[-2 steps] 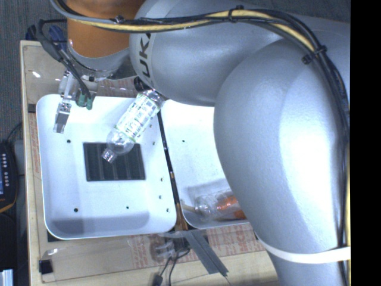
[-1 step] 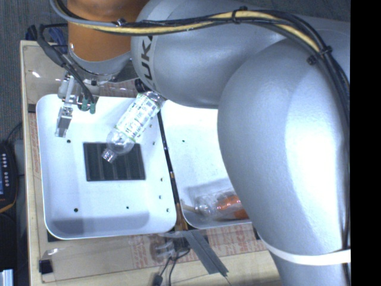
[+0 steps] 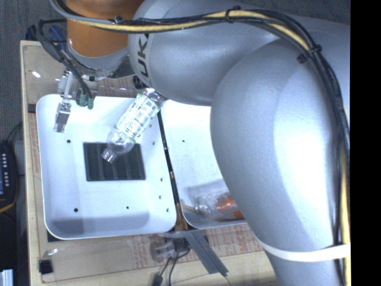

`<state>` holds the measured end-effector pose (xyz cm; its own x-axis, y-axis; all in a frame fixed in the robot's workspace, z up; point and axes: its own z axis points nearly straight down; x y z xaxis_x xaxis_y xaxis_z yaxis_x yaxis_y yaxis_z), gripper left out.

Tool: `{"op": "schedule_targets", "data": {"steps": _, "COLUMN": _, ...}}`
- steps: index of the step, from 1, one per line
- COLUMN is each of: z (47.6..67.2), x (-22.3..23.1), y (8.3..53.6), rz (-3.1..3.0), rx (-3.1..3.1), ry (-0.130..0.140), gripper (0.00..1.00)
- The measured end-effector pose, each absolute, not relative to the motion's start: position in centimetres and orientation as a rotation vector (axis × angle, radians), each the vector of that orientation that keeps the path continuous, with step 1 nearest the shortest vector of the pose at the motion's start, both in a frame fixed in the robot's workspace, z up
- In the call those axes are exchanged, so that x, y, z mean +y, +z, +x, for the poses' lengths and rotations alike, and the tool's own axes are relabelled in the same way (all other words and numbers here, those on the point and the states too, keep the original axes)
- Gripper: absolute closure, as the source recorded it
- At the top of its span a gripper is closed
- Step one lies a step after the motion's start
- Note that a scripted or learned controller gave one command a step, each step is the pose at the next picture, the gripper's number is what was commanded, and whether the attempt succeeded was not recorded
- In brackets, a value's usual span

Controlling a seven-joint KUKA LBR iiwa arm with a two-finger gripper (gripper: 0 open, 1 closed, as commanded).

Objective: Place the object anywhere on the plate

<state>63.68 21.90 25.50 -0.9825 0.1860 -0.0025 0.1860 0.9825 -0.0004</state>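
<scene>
A clear plastic bottle [image 3: 133,124] lies tilted in the left bin [image 3: 65,219]. Its cap end rests over the top edge of the dark ribbed plate [image 3: 119,168], and its base points toward the divider under the arm. My gripper [image 3: 74,107] hangs at the bin's back left corner, left of the bottle and apart from it. It is open, and nothing sits between the silver finger [image 3: 61,115] and the darker one beside it. The grey arm hides most of the right bin.
In the right bin [image 3: 196,154] a crumpled clear wrapper with an orange piece [image 3: 215,206] lies near the front edge. A dark divider [image 3: 166,159] separates the two bins. Cables run over the arm at the top.
</scene>
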Motion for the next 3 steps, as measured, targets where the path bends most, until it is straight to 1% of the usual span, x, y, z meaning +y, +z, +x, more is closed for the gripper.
{"op": "schedule_targets", "data": {"steps": 1, "z": 64.4, "x": 20.8, "y": 31.7, "rz": 0.576, "rx": 3.086, "ry": -0.001, "gripper": 0.00}}
{"op": "schedule_targets", "data": {"steps": 2, "z": 62.2, "x": 16.3, "y": 31.3, "rz": 0.760, "rx": 3.049, "ry": -0.003, "gripper": 0.00}}
{"op": "schedule_targets", "data": {"steps": 3, "z": 63.8, "x": 21.9, "y": 27.1, "rz": 0.635, "rx": 3.077, "ry": -0.003, "gripper": 0.00}}
